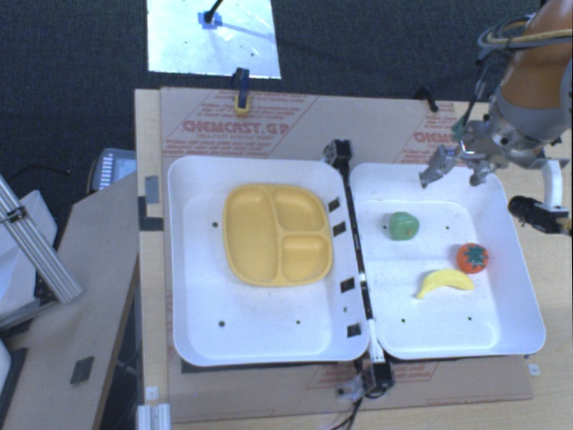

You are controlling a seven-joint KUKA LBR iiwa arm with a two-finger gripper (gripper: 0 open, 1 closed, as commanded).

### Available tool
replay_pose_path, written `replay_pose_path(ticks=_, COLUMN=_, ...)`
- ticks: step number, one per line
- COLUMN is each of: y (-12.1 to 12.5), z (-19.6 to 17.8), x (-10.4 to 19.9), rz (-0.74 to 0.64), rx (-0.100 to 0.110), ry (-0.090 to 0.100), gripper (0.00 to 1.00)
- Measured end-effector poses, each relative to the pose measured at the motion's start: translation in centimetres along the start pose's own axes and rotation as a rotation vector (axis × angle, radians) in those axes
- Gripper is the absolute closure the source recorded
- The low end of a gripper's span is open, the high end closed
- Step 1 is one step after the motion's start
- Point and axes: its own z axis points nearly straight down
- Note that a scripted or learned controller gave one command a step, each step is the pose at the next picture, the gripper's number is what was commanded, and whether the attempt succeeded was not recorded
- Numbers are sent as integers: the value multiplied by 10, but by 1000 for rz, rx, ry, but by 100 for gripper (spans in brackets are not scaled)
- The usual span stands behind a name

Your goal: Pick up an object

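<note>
Over the far rim of the right bin (524,330), on the counter (555,276): claw (460,172) of the grey arm (537,79), spread wide and gripping nothing, its dark fingers (437,168) angled down toward the white wall. Cropped by the top right corner of the frame: most of the arm, its orange band visible only in part. Hard to read among the cables there: the exact tilt of the wrist.

Lower in that same bin, well apart from the claw, three small pieces lying loose on the white floor. Nearest the centre divide, a green lump (403,226), too blurred to name its kind. Toward the right wall, a red-orange round fruit (472,258) with a green top. Just beside and below it, a yellow banana (444,282); touching the fruit or merely close, impossible to say.

Across a row of black clips (345,231), in the left bin (192,330): a yellow divided plate (276,236), lying flat, three compartments facing up.

Beneath both bins, a cardboard sheet (269,124) with red lettering, largely covered and only partly legible. At its far edge, a yellow clamp (242,97). Beyond that, on dark flooring, a silvery panel (242,34), clipped by the top of the frame, with a small blue mark too tiny to identify.
</note>
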Motion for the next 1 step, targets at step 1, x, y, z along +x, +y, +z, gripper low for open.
replay_pose_path(ticks=1, y=2, z=-7, x=0, rz=-2, rx=-11, ry=-1, gripper=0)
